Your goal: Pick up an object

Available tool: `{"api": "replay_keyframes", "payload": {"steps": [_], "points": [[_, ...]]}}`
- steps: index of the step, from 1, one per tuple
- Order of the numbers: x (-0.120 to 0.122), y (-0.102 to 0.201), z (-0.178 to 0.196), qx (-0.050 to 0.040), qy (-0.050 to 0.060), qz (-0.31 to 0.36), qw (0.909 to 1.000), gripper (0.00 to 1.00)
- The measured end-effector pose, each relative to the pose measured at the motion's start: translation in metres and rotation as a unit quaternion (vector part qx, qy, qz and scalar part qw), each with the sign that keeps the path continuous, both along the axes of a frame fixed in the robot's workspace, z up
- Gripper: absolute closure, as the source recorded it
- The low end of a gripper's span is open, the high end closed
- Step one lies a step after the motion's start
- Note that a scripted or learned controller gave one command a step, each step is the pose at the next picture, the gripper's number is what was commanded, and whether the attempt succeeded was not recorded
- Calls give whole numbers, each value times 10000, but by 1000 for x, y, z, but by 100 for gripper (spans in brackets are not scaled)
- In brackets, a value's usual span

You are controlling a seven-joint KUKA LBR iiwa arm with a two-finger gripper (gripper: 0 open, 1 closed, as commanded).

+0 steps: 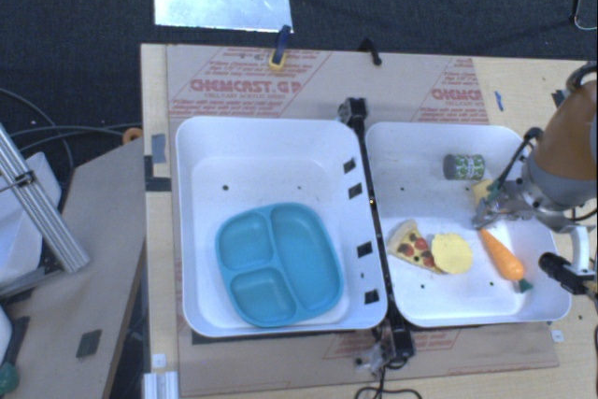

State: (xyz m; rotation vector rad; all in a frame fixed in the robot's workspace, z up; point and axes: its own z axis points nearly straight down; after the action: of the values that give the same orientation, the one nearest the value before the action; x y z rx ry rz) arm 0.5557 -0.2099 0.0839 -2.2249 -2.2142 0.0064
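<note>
The left bin is holding a blue divided tray, lying flat toward its front left. The right bin is holding the candidates for picking: a pizza slice with a yellow disc touching its right edge, a can lying on its side near the back, and a carrot lying at a slant toward the front right. A small yellow piece is peeking out just left of the gripper, which is hanging low over the bin, just above the carrot's upper end; whether it is open, closed or holding anything cannot be told from this view. Judging by position, the carrot is the nearest target. A good grasp is likely requiring the tool to be centring across the carrot's narrow width, descending squarely, and keeping clear of the disc beside it.
</note>
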Motion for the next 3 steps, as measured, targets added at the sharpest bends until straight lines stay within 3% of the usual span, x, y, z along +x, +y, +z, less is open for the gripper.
{"api": "replay_keyframes", "payload": {"steps": [1, 2, 3], "points": [[-5, 4, 0, 5, -25, 28, 10000, 100], [29, 12, 1, 1, -50, 53, 10000, 100], [-6, 3, 0, 5, -19, 21, 10000, 100]]}}
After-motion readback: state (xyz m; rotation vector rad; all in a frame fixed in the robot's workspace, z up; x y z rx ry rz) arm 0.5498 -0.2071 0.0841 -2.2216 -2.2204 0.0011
